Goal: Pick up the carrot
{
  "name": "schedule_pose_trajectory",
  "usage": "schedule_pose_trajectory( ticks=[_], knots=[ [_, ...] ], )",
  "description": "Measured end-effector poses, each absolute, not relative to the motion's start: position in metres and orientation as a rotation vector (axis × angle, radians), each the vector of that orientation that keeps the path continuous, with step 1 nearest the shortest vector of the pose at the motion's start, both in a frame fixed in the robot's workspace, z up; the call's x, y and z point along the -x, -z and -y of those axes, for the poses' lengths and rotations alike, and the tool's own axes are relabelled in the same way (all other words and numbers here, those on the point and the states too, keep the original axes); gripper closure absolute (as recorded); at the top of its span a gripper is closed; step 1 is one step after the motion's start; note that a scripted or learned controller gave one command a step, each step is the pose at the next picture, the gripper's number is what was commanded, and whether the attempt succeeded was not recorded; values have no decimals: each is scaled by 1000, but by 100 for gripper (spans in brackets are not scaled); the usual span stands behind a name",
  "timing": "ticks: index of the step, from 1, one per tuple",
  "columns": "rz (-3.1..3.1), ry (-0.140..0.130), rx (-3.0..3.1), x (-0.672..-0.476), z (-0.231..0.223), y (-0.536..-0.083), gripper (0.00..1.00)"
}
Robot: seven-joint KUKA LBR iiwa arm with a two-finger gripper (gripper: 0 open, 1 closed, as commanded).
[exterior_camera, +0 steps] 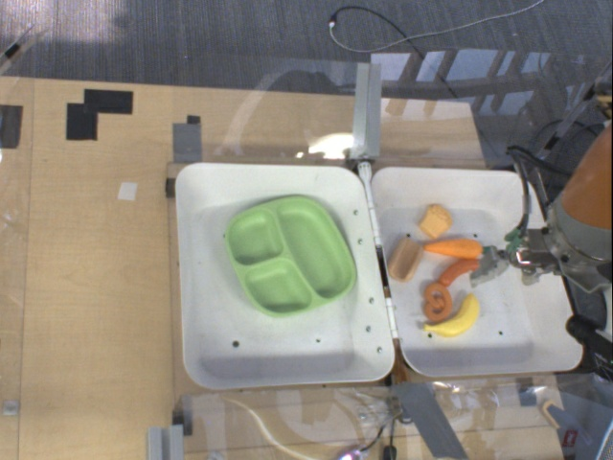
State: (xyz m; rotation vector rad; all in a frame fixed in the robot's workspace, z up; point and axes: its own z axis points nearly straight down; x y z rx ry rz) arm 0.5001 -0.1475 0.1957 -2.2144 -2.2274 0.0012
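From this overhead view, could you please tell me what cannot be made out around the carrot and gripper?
- Gripper: too small and blurred to read its state, or whether it touches the carrot.
- Arm: cut off by the right edge.
- Red sausage: its far end is hidden behind the gripper.

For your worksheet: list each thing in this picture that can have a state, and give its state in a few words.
carrot: lying flat in the right bin, not lifted
gripper: low in the right bin, right of the carrot's tip
banana: lying on the bin floor
green plate: right way up in the left bin
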Motion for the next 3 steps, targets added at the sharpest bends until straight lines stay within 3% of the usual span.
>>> schedule_pose_trajectory(
  ticks=[1, 2, 3],
  knots=[
    [2301, 2, 2141, -578, 152, -194, 0],
    [2490, 3, 1921, -627, 141, -93, 0],
    [2415, 3, 2011, -609, 152, -109, 0]
  ],
)
